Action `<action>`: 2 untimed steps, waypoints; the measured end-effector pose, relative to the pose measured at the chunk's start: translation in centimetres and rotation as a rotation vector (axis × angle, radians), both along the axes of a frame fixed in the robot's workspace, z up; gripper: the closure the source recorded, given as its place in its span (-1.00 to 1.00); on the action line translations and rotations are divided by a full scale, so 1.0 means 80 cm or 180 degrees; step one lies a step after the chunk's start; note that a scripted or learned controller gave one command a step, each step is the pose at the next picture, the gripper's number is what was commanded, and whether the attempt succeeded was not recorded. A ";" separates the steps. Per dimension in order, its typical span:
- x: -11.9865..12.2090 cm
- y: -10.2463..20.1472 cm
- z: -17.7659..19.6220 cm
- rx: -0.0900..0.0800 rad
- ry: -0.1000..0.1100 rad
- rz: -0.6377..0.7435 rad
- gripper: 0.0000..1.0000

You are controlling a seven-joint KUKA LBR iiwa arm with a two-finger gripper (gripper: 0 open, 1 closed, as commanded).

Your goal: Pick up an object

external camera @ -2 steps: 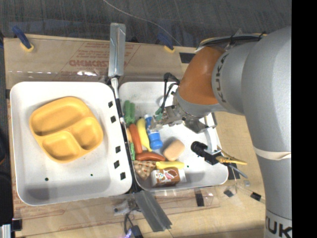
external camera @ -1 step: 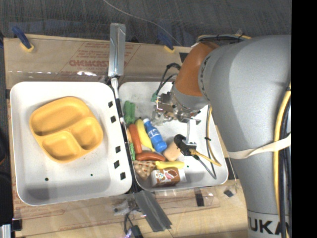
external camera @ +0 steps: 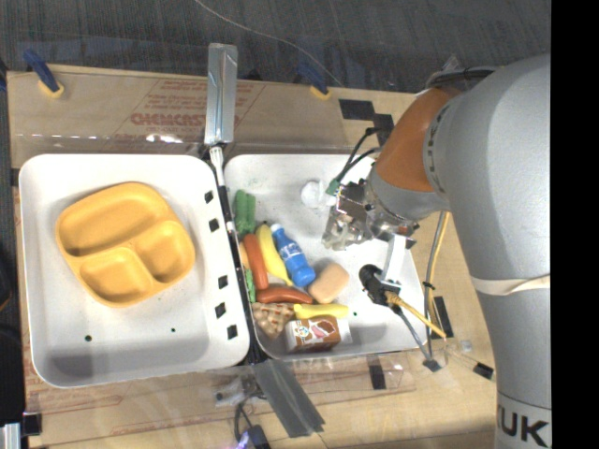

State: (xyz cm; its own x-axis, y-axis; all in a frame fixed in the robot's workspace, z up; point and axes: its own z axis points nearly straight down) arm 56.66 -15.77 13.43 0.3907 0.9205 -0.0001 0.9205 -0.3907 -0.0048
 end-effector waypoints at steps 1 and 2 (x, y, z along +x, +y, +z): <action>0.000 0.001 -0.001 0.0002 0.0004 0.0000 -1.00; 0.000 0.002 0.011 0.0008 0.0010 0.0020 1.00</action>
State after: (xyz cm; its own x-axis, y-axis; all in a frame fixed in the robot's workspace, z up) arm 56.67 -15.65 14.31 0.3848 0.9230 0.0009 0.9230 -0.3848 -0.0087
